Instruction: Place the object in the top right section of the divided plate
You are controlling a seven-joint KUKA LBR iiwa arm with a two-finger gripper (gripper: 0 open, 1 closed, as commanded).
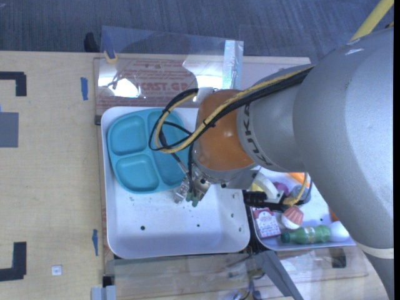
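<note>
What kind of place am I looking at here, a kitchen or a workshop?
Most likely a robotics lab bench. A big grey arm with loose cables reaches over white bins; one holds a blue divided plate, the other toy groceries. Blue tape marks dot the wooden table.

The blue divided plastic plate (134,152) looks smooth with a soft sheen; the shallow white plastic bin (187,230) under it is glossy and speckled; the pale wooden bench top (50,186) is matt and grained; the grey arm casing (337,117) is smooth, satin.
</note>
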